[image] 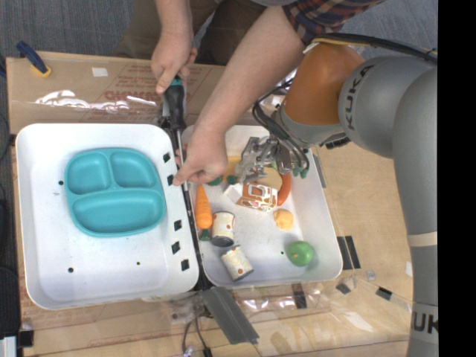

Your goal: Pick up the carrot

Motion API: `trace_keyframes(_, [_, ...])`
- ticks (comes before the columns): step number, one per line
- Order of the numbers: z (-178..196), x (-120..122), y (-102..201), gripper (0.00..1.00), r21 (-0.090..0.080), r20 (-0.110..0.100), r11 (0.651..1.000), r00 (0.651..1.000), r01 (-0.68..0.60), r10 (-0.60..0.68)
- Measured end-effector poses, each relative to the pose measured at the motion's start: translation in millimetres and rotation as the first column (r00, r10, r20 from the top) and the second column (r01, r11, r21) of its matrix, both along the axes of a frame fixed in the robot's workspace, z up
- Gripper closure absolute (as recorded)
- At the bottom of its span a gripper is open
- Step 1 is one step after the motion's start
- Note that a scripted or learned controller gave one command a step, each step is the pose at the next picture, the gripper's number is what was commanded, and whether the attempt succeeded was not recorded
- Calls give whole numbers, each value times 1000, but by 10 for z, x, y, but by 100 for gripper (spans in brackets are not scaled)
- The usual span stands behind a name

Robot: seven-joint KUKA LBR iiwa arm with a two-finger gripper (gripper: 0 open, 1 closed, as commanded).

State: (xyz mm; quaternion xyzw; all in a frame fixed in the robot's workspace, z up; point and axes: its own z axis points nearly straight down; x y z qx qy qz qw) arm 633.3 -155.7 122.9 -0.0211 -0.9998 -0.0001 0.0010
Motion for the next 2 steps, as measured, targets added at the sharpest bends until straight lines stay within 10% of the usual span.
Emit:
trace_keyframes(1, [-4, -4, 0, 0, 0, -1, 1000, 1000, -1, 1])
trace_keyframes(2, [-257, 147, -146, 0, -2, 12, 995, 995, -98, 98])
